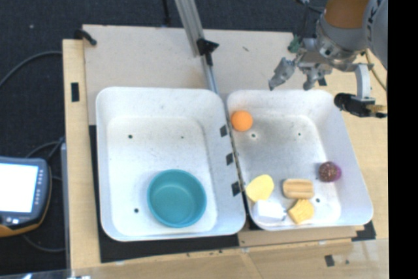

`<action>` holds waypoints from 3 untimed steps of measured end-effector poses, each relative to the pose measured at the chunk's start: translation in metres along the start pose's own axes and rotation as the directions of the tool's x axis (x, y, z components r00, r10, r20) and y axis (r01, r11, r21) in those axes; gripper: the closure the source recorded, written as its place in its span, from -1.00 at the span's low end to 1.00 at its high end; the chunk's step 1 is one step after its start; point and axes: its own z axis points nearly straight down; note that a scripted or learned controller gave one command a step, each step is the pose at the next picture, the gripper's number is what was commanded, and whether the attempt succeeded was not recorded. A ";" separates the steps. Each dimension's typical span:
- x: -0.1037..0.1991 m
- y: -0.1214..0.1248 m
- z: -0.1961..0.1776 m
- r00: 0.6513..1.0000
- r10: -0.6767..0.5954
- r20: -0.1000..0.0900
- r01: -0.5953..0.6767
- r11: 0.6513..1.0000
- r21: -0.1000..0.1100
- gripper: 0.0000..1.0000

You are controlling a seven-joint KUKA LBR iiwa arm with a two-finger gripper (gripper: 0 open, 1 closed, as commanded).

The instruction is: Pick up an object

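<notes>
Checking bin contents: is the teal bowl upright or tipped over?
Upright: the teal bowl shows its open mouth and inside floor, resting in the left bin.

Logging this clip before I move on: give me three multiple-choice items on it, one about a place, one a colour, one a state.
1. Where does the teal bowl sit?
A. left bin
B. right bin
C. bare bench

2. What colour is the ball at the right bin's far-left corner?
A. green
B. orange
C. white

3. How do the gripper's fingers stand?
A. spread, with nothing between them
B. shut on the ball
C. shut on the bowl

Answers: 1 A, it rests in the left bin's near part. 2 B, plainly orange. 3 A, both fingers hang apart above the right bin's far rim.
</notes>
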 end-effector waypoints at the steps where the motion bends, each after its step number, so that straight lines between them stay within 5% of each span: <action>1: 0.000 0.000 0.000 1.000 0.000 0.001 0.000 1.000 0.000 -1.00; 3: -0.005 0.002 0.122 1.000 0.003 0.000 -0.003 1.000 0.006 -1.00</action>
